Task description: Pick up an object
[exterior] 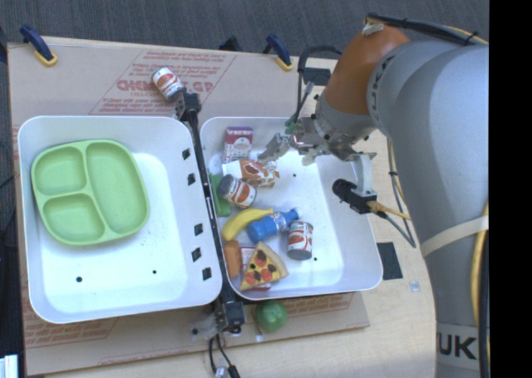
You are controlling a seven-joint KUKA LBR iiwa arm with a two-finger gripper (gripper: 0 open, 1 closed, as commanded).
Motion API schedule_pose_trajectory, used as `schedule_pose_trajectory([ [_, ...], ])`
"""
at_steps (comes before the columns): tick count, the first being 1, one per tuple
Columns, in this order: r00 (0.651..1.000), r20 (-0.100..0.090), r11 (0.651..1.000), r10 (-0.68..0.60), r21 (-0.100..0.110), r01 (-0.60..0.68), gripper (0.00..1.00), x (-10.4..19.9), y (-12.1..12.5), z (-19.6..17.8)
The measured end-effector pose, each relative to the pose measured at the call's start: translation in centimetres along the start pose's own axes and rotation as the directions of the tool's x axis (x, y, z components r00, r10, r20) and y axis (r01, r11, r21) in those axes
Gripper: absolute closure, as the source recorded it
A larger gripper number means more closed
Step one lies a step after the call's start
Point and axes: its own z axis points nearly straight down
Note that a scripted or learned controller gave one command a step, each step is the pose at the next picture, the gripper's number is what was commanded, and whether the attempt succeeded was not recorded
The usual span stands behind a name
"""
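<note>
Objects for picking are all piled in the right bin (353,243): a small red-and-white box (238,142) at the top, a tipped can (256,172) with a red-and-white label just below it, another can (238,192) under that, then a banana (246,223), a blue bottle (283,221), a third can (299,239), a pizza slice (263,267) and something orange (232,257) by the divider. Can't read any of the labels, too small.

The gripper (280,148) sits low over the top of that bin, right beside the tipped can and the box. Honestly can't tell whether the claw is apart or together, or whether anything is in it.

Left bin (108,285) has a green divided plate (90,191). One more can (167,83) lies outside on the cardboard (125,65), which has red printing I can't make out. A green ball (270,316) sits just outside the right bin's near edge. "UK" shows on the arm (432,119) base.
</note>
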Motion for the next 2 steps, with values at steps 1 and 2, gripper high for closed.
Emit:
schedule_pose_trajectory([
  [1, 1.0, -0.002, 1.0, -0.001, 0.013, 0.001, 0.0, -0.6, -10.3, 2.5],
  [2, 1.0, -0.001, 1.0, -0.006, 0.011, 0.006, 1.0, -0.6, -10.2, 1.4],
])
